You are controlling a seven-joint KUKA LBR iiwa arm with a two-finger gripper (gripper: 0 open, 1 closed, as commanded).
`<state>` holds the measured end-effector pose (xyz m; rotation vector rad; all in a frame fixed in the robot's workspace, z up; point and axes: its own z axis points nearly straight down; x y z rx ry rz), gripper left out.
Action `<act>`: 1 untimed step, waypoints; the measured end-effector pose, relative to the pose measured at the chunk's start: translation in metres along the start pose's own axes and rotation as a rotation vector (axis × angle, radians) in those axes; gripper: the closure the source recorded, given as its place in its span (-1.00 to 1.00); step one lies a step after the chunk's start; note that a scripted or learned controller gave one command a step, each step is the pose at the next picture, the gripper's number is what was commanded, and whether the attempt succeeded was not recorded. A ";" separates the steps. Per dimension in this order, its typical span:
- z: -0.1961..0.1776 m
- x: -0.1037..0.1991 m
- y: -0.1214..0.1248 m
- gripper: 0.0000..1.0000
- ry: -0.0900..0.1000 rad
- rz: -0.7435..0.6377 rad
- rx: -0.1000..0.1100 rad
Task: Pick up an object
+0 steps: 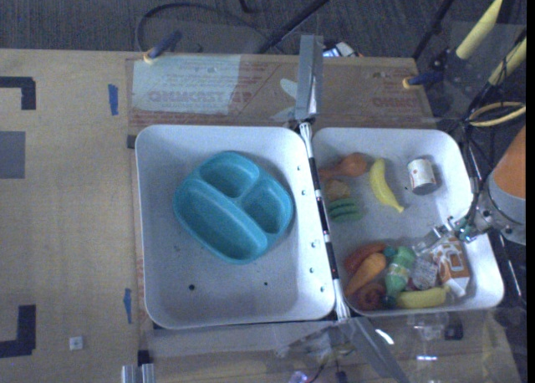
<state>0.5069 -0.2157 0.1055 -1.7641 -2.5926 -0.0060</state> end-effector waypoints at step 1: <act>0.019 0.054 0.030 -1.00 -0.009 0.193 -0.005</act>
